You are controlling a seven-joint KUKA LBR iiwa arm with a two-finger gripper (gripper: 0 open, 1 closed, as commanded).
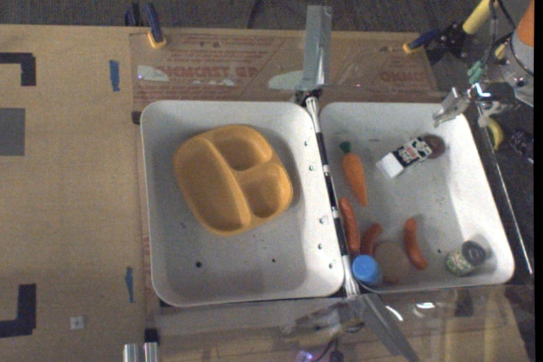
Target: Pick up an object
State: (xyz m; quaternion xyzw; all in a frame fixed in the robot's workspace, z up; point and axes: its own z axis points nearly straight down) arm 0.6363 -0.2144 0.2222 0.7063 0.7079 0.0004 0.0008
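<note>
The right bin (488,182) holds all the loose items. A toy carrot (354,176) with a green top lies near its left wall, pointing toward the far edge. A small dark bottle with a white label (411,153) lies on its side toward the far right part of the bin, tilted across the floor. Along the left wall, nearer the front, lies a red sausage-like piece (349,225), with a shorter red piece (371,238) just beside it. A third red piece (413,243) lies further right. Between them at the front sits a round tan disc (392,261), touching or nearly touching a blue-capped item (366,270) in the front left corner. A small green-and-grey can (466,258) rests in the front right corner.

The hand (469,97) hovers over the far right corner of this bin, apart from the objects; nothing shows between its fingers, and how far open they are I cannot tell.

The left bin (161,250) carries a yellow divided plate (233,178), lying flat near its middle. Both bins sit on the brown bench (68,208), which bears blue tape marks (114,75).
</note>
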